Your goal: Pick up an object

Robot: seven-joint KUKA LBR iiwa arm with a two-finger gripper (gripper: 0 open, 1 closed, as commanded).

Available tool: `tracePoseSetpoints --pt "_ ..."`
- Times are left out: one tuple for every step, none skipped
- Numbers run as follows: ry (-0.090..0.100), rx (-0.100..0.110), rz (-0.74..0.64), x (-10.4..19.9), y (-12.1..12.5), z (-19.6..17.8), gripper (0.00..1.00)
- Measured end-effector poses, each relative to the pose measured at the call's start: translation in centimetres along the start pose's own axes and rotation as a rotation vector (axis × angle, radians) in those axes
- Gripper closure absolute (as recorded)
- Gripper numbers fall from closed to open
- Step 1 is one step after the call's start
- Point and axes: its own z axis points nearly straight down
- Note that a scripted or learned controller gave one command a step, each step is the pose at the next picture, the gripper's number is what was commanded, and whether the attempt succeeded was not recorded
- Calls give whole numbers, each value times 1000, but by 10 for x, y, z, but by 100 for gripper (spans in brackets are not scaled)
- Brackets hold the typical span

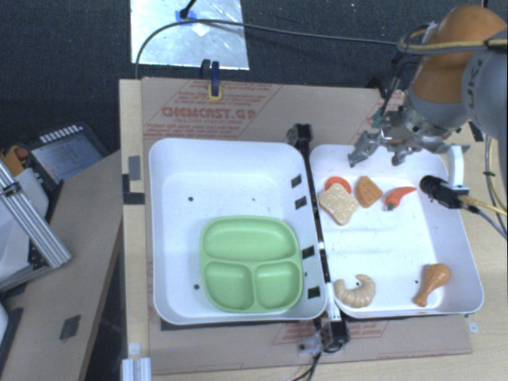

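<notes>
— Where's the gripper (380, 151)?

— Poised over the far edge of the right bin (452, 240), at the end of the grey arm (456, 62) with its orange band. Fingers spread apart, one toward the left, one toward the right, nothing between them.

— And the things to pick?

— All lying in the right bin. Near the far left corner: a slice of bread (339, 205), with a red tomato slice (336, 185) tucked just behind and touching it (partly covered). Just right of those, a small tan cookie-like piece (368, 190). Further right, a red chili pepper (398, 195), apart from the rest. Along the near edge: a curled shrimp (356, 290) at the left, a chicken drumstick (431, 282) at the right.

— Anything under the fingers?

— Only bare bin floor; food items nearer the camera, untouched.

— The left bin (230, 165)?

— Holds a green divided plate (250, 263), three compartments, sitting toward the near right corner.
</notes>
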Motion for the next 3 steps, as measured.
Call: tracePoseSetpoints --pt "0 1 -3 4 4 61 0" --pt "-1 0 -1 1 10 103 0" --pt "-3 -11 -4 1 15 114 0"
